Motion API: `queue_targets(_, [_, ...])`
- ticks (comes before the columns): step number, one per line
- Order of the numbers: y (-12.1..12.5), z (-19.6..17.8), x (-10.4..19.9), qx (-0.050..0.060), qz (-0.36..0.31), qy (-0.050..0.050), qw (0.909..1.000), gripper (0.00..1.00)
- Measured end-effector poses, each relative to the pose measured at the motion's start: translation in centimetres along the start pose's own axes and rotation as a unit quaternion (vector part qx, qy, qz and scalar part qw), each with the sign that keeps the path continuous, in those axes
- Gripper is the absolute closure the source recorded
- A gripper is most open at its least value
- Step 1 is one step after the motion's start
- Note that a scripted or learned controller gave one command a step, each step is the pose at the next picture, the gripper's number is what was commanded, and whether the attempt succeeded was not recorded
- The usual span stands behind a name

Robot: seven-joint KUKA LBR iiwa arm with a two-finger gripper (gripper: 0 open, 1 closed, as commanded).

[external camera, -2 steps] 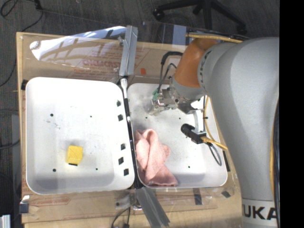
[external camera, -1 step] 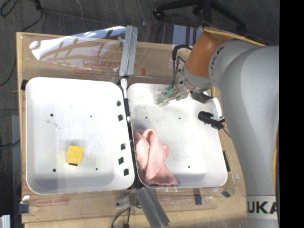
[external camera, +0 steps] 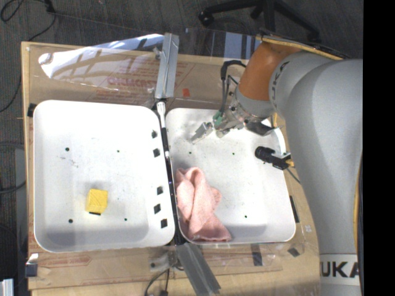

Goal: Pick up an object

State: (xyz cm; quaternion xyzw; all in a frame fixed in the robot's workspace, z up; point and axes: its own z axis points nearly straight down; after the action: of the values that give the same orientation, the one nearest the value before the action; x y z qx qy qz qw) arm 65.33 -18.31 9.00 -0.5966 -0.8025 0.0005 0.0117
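In the left bin, yellow block, right bin holds pink cloth, jaws above it, spread unclear

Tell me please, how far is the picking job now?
Nothing looks picked yet. The gripper is over the far part of the right bin, with nothing visible in it. The pink cloth lies there by the divider; the yellow block lies in the left bin.
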Motion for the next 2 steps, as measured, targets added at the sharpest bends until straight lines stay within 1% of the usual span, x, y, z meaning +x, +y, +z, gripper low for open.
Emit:
queue_targets(1, [0.0,0.1,0.5,0.003,-0.030,-0.006,0.9995,0.00])
queue_targets(2, [-0.7,-0.1,7.2,-0.005,-0.053,-0.010,0.9985,0.00])
